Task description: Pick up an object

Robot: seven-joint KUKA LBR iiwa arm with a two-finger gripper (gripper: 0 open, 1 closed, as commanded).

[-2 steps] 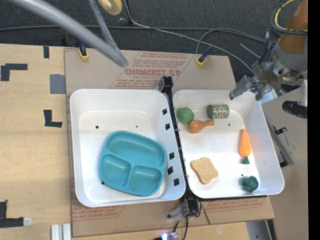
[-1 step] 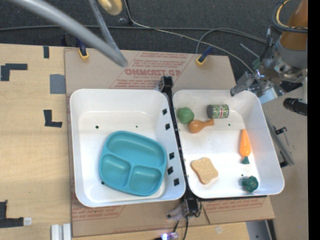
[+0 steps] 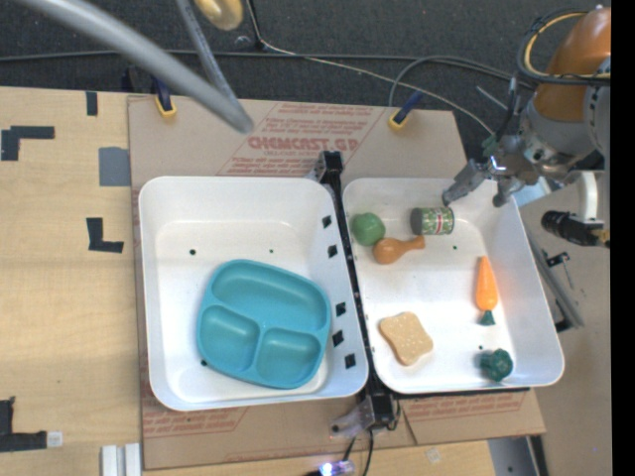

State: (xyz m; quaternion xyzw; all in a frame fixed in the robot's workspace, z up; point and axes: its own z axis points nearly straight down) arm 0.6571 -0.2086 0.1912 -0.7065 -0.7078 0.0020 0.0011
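Note:
My gripper [image 3: 474,196] hangs over the far right corner of the right bin [image 3: 526,266], open, with nothing between its fingers. Its left finger [image 3: 458,190] points down toward a small can [image 3: 434,222] lying on its side just below and to the left. Further left are a green ball [image 3: 368,228] and an orange gourd-shaped piece [image 3: 395,250]. A carrot [image 3: 485,286] lies along the bin's right side. A bread slice [image 3: 405,337] and a dark green piece [image 3: 495,364] rest near the front.
The left bin [image 3: 164,266] holds a blue divided plate [image 3: 264,322]. A black divider [image 3: 342,266] runs between the bins. Cables trail behind the bins, and the arm's grey wrist with the orange band [image 3: 575,48] stands at the far right.

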